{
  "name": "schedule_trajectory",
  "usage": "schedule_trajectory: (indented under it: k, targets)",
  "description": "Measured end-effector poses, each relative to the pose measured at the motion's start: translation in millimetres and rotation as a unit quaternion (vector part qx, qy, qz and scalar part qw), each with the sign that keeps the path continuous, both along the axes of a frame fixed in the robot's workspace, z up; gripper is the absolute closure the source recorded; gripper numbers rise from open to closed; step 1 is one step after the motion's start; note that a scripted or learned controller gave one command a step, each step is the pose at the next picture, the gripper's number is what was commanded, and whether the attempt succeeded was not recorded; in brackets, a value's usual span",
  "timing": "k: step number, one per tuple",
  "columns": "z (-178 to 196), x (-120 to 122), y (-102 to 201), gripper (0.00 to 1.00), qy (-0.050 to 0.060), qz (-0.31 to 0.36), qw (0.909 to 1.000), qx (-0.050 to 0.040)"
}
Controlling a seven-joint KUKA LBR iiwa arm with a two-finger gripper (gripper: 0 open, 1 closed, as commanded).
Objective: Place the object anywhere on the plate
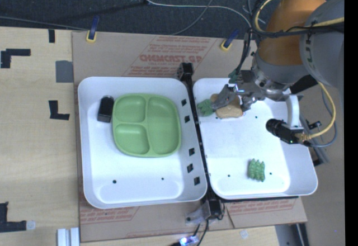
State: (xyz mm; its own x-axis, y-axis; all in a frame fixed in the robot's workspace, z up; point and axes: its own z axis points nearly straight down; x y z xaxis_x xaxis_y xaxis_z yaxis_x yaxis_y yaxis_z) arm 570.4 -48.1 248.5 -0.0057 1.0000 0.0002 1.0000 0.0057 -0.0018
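Nearest the camera, a small green ridged toy (256,170) lies alone in the lower part of the right bin (291,183), well apart from the arm; I treat it as not part of the present step. In the left bin (92,183), the green divided plate (147,126) lies flat with its three compartments bare, and a small black block (105,109) rests just beside the plate's left edge. Further back, at the upper left of the right bin and near the divider between the bins, the gripper (232,99) is down over a tan, bread-like piece (229,111), with a green leafy piece (206,107) touching or just beside it on the divider side. I cannot tell from this view whether the fingers are spread, pressed together or pinching the tan piece; the wrist hides the contact. My judgement is that the step in hand is securing this object before carrying it across. To do it well, I would confirm the grip with a slow, short lift, rise enough to pass the divider and both bin walls, travel left, and lower over the plate's middle, away from the black block, before releasing. The main risk is the leafy piece being dragged along or the tan piece slipping.
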Motion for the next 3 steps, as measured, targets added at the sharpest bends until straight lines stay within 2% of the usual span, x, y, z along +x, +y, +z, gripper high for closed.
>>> schedule_trajectory:
  k: [1,2,3]
  targets:
    - [-8.5,9.7,45.5,1.00,0.000,0.000,1.0000,0.0000]
    - [-21.4,36.3,99.8,1.00,0.000,0.000,1.0000,0.0000]
    - [-23.0,62.8,139.9,1.00,-0.001,0.000,1.0000,0.0002]
